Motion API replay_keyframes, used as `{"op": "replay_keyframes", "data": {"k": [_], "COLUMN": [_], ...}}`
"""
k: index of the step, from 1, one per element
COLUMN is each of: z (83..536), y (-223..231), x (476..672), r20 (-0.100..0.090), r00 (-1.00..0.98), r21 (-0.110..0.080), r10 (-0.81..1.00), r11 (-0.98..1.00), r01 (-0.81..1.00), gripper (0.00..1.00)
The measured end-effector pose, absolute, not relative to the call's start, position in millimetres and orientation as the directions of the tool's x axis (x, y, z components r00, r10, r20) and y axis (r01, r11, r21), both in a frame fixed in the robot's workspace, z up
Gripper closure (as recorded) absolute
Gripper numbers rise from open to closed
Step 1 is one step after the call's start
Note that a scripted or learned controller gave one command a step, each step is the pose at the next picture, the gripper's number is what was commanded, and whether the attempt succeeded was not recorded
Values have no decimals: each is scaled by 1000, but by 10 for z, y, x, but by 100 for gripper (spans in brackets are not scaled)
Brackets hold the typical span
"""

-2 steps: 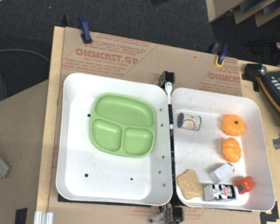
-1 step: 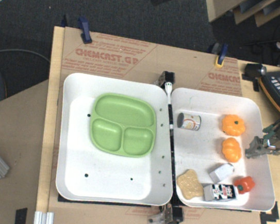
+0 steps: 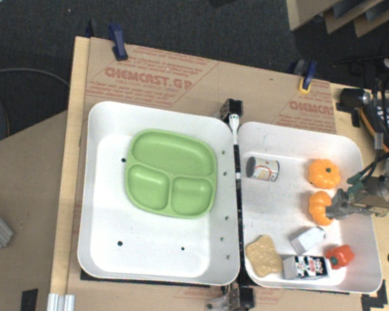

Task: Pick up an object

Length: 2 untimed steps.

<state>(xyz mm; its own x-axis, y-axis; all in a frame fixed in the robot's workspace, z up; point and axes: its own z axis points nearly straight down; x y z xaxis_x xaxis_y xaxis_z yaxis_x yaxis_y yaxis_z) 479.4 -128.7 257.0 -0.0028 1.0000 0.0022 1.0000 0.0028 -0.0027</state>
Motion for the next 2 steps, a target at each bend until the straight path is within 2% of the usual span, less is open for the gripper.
{"op": "replay_keyframes", "data": {"k": [1, 2], "z": [2820, 2858], "y": [-712, -216], "x": [4801, 4950], "r20": [0, 0], "r00": [-5, -5], "r21": [4, 3], "r10": [1000, 1000], "r11": [5, 5], "r01": [1000, 1000], "gripper": [100, 100]}}
